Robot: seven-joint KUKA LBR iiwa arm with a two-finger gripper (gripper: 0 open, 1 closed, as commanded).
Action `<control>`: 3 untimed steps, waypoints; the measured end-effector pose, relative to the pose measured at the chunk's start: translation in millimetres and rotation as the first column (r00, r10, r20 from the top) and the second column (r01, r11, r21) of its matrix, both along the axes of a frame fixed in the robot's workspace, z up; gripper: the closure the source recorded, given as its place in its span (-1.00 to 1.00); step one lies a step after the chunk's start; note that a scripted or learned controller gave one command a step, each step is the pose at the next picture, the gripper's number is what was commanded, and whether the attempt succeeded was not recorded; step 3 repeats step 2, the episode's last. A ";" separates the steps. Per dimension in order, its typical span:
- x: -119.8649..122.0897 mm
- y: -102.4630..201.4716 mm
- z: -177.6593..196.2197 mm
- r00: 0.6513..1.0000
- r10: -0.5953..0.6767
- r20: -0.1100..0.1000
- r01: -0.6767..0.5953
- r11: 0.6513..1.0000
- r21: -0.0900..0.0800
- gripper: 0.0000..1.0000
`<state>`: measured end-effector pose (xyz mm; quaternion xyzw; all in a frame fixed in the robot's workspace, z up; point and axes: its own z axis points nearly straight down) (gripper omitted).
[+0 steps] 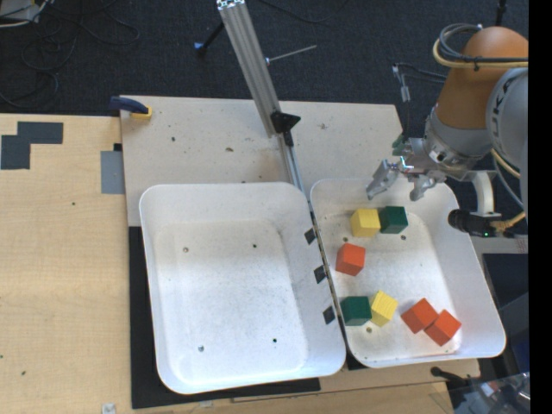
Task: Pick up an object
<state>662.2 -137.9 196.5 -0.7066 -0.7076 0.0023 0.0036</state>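
Several small blocks lie in the right bin (470, 257). A yellow block (365, 222) touches a dark green block (393, 220) near the bin's far side. An orange-red block (350, 259) sits alone below them. Near the front, another green block (355, 310) lies next to a tilted yellow block (384, 307), and two orange-red blocks (419, 314) (445, 327) touch each other. My gripper (400, 182) hangs open over the bin's far edge, just above and behind the yellow and green pair, with nothing between its fingers.
The left bin (164, 231) lies beside the right one, with black clips (317, 255) along the shared rim. A slanted aluminium bar (254, 67) rises behind the bins. A blue and yellow clamp (131, 107) sits at the bench's far left corner.
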 end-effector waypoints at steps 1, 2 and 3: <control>1.1 0.0 3.5 1.000 0.002 0.005 -0.002 1.000 -0.002 -1.00; 2.9 -2.0 -60.4 1.000 0.001 -0.001 -0.001 1.000 0.000 -1.00; 2.9 -2.0 -60.4 1.000 0.001 -0.001 -0.001 1.000 0.000 -1.00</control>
